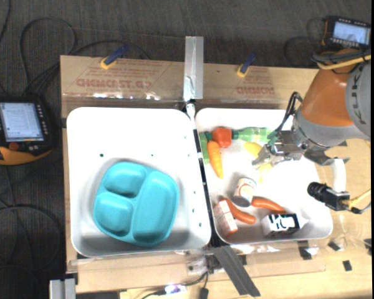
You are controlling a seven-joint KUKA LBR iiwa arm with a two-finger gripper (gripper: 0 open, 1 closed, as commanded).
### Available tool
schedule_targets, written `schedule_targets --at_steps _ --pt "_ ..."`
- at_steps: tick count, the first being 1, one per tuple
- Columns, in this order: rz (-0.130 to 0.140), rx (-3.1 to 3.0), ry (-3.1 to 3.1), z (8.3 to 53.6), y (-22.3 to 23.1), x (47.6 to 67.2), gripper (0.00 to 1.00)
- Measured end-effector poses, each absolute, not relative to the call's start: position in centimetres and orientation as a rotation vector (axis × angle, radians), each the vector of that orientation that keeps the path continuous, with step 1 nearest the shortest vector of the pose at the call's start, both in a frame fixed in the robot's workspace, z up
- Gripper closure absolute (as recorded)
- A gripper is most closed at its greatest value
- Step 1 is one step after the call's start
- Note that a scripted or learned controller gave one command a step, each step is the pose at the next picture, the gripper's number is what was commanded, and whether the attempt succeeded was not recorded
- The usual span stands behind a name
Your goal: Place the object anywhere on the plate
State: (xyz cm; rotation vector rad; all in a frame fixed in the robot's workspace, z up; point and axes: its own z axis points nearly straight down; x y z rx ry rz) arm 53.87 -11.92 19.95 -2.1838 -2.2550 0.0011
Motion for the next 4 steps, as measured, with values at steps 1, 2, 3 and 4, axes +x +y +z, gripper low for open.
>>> schedule_targets --at_steps 1,2,3,4 --pt "0.004 -2.02 -2.4 18.2 -4.9 49.2 1.0" --pt "0.005 -1.961 -2.45 18.2 1.7 50.7 1.0" --pt "0.007 -1.966 -2.446 18.2 8.9 51.4 1.0" --pt "0.012 -1.963 -2.445 19.0 8.9 51.3 1.0"
